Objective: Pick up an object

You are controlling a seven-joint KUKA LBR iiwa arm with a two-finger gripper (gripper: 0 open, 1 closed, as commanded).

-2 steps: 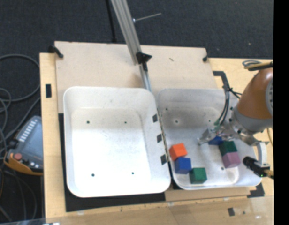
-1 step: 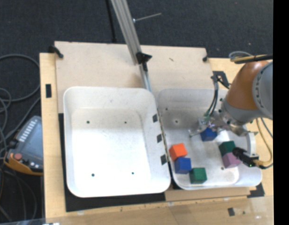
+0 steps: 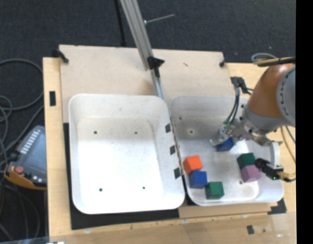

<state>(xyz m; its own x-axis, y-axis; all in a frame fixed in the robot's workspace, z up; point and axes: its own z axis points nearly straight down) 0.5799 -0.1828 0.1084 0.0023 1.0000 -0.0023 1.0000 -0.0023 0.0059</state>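
- The grey arm [image 3: 271, 98] with its orange band comes in from the right and bends down over the right bin [image 3: 197, 111].
- Its tool [image 3: 223, 139] sits low in the upper middle of that bin, right at a blue block [image 3: 225, 145].
- The blue block lies directly under the tool's tip and seems to touch it; whether the block is actually between the fingers cannot be told from this slanted view, and whether the tool is released or clenched cannot be told either.
- An orange cube [image 3: 193, 163] rests near the right bin's left wall, toward the front.
- A second blue cube [image 3: 198, 178] sits just in front of the orange one, touching or almost touching it.
- A green cube [image 3: 214, 189] lies just beside that blue cube, nearest the bin's front rim.
- On the right side of the bin, a dark green block [image 3: 246, 160] sits just behind a purple block [image 3: 250, 173]; the two are touching or very close.
- These two stand well apart from the orange, blue and green group, and near the block under the tool.
- The left bin [image 3: 121, 151] stands side by side with the right one on the tan surface [image 3: 111, 70].
- A slanted metal rail [image 3: 138, 29] rises from the back of the surface between the bins.
- Cables [image 3: 6, 111] and a handheld pendant [image 3: 29, 156] lie on the dark floor to the left.
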